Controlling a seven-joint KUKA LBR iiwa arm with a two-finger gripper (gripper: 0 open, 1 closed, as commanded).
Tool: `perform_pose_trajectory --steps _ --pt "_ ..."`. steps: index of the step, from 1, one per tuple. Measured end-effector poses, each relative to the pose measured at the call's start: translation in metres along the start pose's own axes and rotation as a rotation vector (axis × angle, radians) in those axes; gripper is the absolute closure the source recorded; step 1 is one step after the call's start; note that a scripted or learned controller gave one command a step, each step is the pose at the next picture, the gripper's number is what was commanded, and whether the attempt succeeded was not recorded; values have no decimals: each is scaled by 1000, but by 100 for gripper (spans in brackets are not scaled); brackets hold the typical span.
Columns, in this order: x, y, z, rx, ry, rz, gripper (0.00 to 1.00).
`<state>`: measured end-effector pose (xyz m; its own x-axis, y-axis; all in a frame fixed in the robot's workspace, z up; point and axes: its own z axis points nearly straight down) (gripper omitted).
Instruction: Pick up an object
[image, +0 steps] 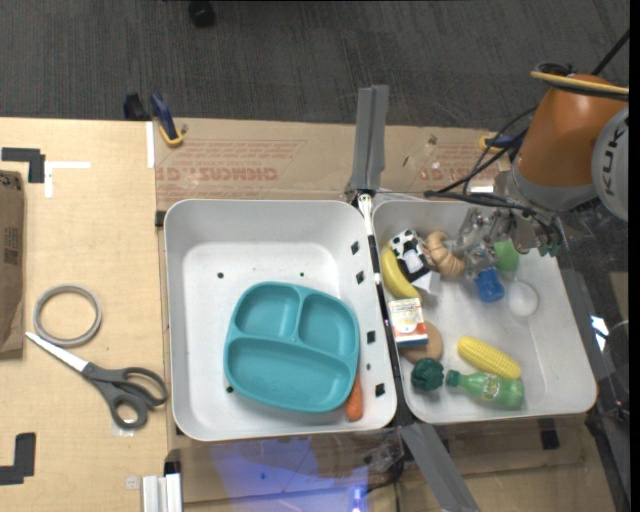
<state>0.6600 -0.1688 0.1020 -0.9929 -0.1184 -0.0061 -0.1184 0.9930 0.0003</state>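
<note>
Floor (300, 50): dark grey carpet, visible along the far side.
Bench surface (80, 250): pale wood panel at left, with black corner marks and a strip of white tape.
Cardboard sheet (260, 160): brown, printed lettering, lying flat at the far side of the bench.
Clamp (165, 118): blue and yellow, at the cardboard's far-left corner.
Loose items, left: tape roll (67, 313); grey-handled scissors (105, 380).
Light: bluish glow at the near edge (300, 475).

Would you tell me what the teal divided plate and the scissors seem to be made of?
The teal divided plate looks like moulded plastic: uniform colour, soft sheen, rounded compartment rims. The scissors appear to have pale metal blades and grey, probably plastic, handles.
</note>
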Motion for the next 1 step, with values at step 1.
perform_pose_trajectory --steps 1 --pt "69 32 9 0 3 13 100"
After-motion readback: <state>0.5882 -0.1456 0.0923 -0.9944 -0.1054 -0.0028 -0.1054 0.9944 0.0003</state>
